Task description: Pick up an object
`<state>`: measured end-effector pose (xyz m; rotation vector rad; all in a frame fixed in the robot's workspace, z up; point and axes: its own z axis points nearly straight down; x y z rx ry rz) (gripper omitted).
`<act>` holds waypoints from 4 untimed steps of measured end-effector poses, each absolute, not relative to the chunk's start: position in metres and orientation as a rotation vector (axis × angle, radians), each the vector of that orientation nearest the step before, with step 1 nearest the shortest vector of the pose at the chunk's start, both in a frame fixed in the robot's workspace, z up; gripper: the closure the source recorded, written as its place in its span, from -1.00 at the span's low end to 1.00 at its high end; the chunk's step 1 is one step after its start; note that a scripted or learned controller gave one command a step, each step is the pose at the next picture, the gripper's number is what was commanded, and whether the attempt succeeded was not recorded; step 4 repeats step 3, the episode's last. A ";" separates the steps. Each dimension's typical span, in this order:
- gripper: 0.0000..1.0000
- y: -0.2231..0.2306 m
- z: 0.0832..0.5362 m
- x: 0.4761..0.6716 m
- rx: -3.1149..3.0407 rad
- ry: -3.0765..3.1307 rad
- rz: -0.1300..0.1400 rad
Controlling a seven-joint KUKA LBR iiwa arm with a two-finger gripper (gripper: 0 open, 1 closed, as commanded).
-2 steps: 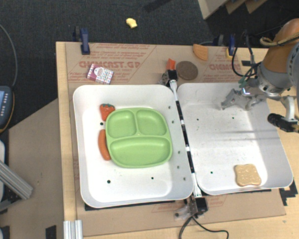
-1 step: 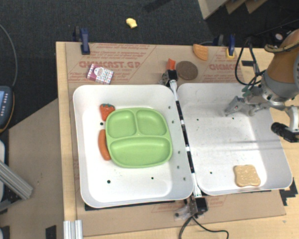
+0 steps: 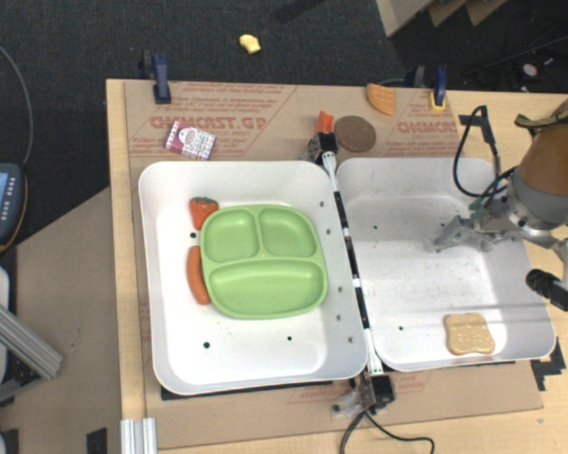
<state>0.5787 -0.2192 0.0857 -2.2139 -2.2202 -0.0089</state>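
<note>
The gripper (image 3: 447, 236) hangs low over the right bin (image 3: 398, 282), its fingers angled toward the bin's middle. At this slant I cannot tell whether they are spread or pressed together, and nothing shows between them.

The nearest thing to pick is the toast (image 3: 470, 334), a flat tan slice lying on the bin floor toward the camera from the gripper, well apart from it and close to the bin's near rim. To take it well, I judge the gripper should travel over the slice first, then drop straight down with the fingers straddling its narrower span, since so flat a piece leaves little to pinch and may slide.

The rim just beyond the toast leaves scant room on that side, so approaching from the bin's middle looks safer. The floor between gripper and toast is bare, giving a free path.

Across the divider, far off to the gripper's side, the left bin (image 3: 170, 329) holds a green plate (image 3: 263, 261) with a strawberry (image 3: 203, 211) and a carrot (image 3: 197, 274) tucked against its far edge, crowded and harder to reach.
</note>
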 end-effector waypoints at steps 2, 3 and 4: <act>1.00 -0.224 0.118 0.480 -2.226 -2.222 -0.002; 1.00 -0.205 0.083 0.538 -2.220 -2.230 -0.002; 1.00 -0.205 0.083 0.538 -2.220 -2.230 -0.002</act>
